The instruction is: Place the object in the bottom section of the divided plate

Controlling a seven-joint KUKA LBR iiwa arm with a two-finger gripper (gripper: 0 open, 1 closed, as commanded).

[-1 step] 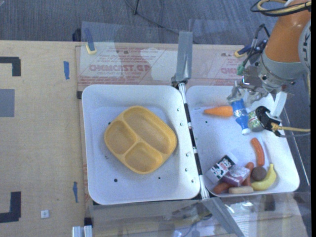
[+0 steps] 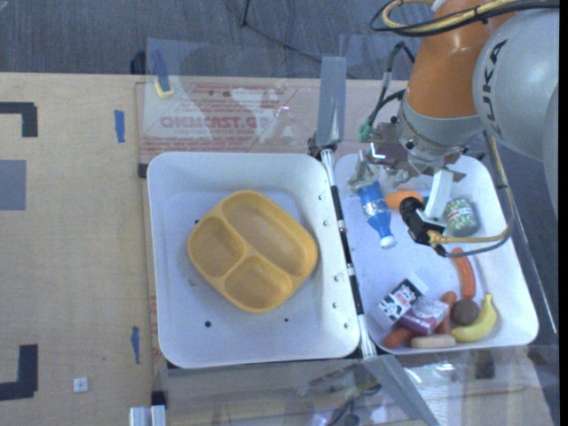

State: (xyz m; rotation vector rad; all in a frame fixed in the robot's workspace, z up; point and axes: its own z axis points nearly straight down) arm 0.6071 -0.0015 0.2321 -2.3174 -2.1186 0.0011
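- The object to be placed had not been settled on as far as could be seen; the likeliest candidate, a blue bottle (image 2: 376, 211), lay tilted in the right bin (image 2: 519, 318), just beneath the claw (image 2: 399, 162).
- The claw hung low over the upper part of that bin; whether it was open, closed or gripping anything could not be told, since the wrist hid it.
- The divided plate (image 2: 253, 249), yellow and three-sectioned, sat in the left bin (image 2: 169, 264) with every section bare, including the bottom one nearest the onlooker.
- Other items stayed in the right bin: a green-labelled can (image 2: 461, 216), a banana (image 2: 477, 323), a small carton (image 2: 401, 300) and a red sausage (image 2: 466, 274).
- Judged from this layout, no part of the task was complete; grasp, transfer across the divider and release all remained.
- Both bins stood on the surface (image 2: 62, 238).
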